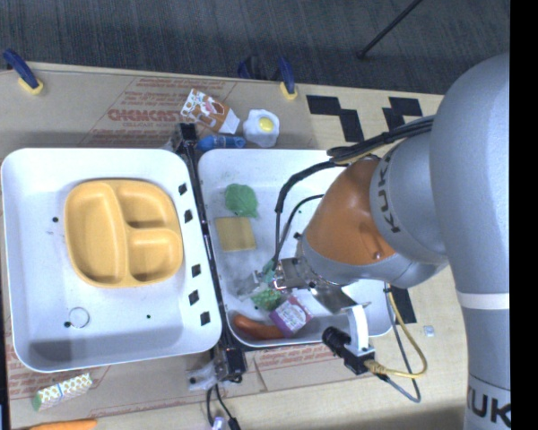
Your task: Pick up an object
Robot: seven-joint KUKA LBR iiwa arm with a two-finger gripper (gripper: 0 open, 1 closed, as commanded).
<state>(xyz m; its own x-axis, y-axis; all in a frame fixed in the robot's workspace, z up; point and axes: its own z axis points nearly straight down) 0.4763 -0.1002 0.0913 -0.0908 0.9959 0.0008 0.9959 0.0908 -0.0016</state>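
Brown cardboard covers the bench [143,106] under two white bins. We see the gripper [276,283] low in the right bin [291,164], hidden under the orange-banded arm [359,218]; we cannot tell how it stands. At its tip sits something green and white, perhaps a wrapper [267,299], too blurred to name. At 5 o'clock of that lies a purple packet [291,315], and at 6 o'clock a red sausage [254,329]. At 11 o'clock we find a yellow block [235,234], with a green lump [241,200] beyond it at 12. At 9 o'clock, the left bin [27,240] holds a yellow tray [123,231].
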